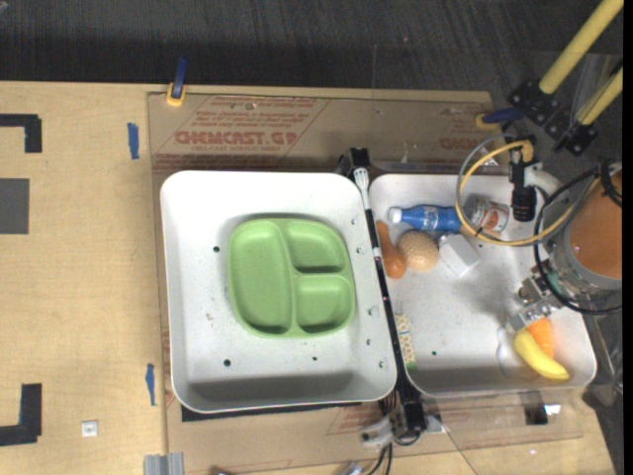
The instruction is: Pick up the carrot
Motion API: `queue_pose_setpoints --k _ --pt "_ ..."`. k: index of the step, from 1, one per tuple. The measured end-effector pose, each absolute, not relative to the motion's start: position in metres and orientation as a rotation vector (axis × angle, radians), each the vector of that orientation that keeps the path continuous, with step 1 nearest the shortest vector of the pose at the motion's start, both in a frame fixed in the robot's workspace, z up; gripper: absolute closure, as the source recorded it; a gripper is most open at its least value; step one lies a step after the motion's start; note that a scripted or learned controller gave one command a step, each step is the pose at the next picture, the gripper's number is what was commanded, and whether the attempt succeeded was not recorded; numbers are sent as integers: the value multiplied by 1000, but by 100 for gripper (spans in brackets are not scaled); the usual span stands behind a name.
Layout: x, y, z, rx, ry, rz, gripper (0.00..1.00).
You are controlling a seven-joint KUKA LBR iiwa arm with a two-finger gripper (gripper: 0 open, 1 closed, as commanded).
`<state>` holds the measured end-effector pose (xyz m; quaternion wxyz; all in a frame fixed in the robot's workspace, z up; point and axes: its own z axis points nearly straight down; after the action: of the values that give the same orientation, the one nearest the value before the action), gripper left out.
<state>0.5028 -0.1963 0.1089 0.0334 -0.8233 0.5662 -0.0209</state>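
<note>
So the end effector point(535, 310) is parked low in the right bin's point(445, 349) near corner since the carrot point(542, 335) sits right under it beside a banana point(542, 361), though honestly can't tell its grip state.

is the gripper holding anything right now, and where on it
It cannot be told. The gripper sits low in the right bin, right above the carrot and the banana, but the view does not show either one between its fingers.
</note>
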Motion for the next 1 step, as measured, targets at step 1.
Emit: queue_pose_setpoints --k 1 --pt "494 -195 97 -2803 1332 -49 100"
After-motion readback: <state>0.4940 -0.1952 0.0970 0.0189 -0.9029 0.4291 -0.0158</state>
